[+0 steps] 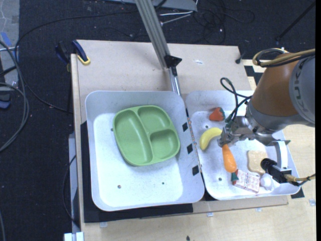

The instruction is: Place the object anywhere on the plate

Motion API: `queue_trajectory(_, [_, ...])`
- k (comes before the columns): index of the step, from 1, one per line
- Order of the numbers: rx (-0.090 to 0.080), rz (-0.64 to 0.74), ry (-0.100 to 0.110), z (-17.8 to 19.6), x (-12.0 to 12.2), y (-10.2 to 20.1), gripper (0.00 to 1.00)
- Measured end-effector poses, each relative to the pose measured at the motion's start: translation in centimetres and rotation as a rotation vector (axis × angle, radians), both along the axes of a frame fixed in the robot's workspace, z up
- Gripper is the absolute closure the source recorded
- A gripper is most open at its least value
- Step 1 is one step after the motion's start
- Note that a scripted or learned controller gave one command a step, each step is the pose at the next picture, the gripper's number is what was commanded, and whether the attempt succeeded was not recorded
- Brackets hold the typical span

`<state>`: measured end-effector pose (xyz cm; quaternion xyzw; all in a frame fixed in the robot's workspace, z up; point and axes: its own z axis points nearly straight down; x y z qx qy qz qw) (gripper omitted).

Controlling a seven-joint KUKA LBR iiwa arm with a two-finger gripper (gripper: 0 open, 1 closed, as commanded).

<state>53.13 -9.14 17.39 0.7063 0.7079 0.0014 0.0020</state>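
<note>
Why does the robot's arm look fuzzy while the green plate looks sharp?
In the camera view, the green three-compartment plastic plate is evenly lit and crisp; the arm near the claw looks soft, likely motion blur; the white bins show mild glare and only faint shadows.

Two shallow white bins point(103, 195) are being seen, one green three-compartment plate point(146, 134), one yellow banana point(209, 136), one orange carrot point(229, 159), one red-orange strawberry point(216, 114), one toast slice point(256, 160).
</note>
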Motion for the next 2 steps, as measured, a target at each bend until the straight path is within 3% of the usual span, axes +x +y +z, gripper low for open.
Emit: queue_trajectory(2, [-0.001, 0.001, -0.001, 9.6, 0.2, 0.1, 1.0])
